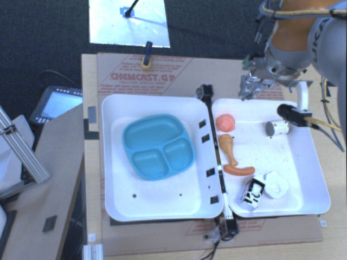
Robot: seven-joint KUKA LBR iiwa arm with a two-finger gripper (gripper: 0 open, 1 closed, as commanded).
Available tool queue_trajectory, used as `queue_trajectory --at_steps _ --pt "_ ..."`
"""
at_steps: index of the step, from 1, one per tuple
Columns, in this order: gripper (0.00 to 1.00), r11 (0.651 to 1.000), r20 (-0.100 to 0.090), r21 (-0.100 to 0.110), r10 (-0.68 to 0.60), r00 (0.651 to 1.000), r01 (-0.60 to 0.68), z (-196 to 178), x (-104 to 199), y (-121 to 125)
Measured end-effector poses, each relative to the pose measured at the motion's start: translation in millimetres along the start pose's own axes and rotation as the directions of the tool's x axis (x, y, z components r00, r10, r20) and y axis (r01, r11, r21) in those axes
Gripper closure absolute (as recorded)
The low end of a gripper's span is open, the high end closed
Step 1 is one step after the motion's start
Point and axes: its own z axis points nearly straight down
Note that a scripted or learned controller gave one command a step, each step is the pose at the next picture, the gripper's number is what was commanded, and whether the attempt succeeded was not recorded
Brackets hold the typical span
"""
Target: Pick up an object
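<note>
Tool (250,89) hovers above right bin (314,161) far rim, fingers' state unclear, nothing visibly held; pink ball (225,122), sausage (239,170), cup (275,184) lie unpicked, grasp not done.

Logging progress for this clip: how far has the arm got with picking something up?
Nothing looks picked up yet. The claw hangs at the far edge of the right bin, with nothing visible in it. The pink ball, orange sausage, tan drumstick and small white cylinder all lie on the bin floor. The blue tray sits in the left bin. Choosing, grasping and lifting remain.
</note>
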Motion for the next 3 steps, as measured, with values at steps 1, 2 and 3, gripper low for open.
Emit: queue_trajectory --at_steps 1,2,3 --pt "1.0 1.0 0.0 -0.001 0.0 1.0 0.0 -1.8 49.2 6.7" --pt "1.0 1.0 -0.001 0.001 0.001 1.0 -0.001 8.7 104.2 -0.9" --pt "1.0 1.0 0.0 0.002 0.001 1.0 -0.001 30.5 156.5 6.6"
